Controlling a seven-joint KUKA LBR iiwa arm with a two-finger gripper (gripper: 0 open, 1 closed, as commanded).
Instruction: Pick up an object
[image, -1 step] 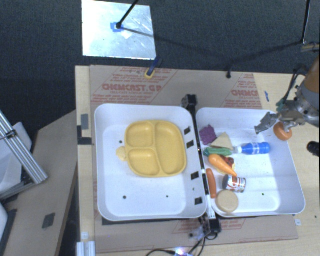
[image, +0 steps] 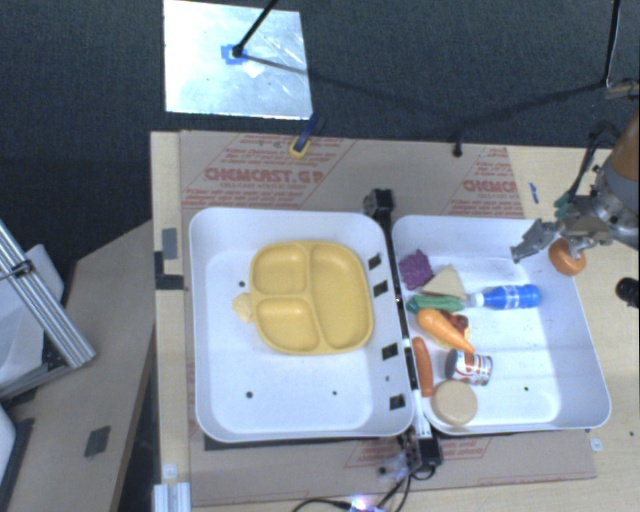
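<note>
Nearest, a tan disc (image: 454, 404) and a can (image: 470, 367) lie in the right bin (image: 570, 385), a carrot (image: 443, 329) and blue bottle (image: 505, 297) beyond. Farther, the hand (image: 560, 243) hovers at the far right rim; its grip cannot be told, an orange ball (image: 567, 259) touching it.

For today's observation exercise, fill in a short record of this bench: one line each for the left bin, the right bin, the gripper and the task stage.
left bin: yellow divided plate
right bin: purple piece, blue bottle, carrot, small can, round tan piece
gripper: over the right bin's far right corner, beside an orange ball
task stage: nothing seen held yet
</note>
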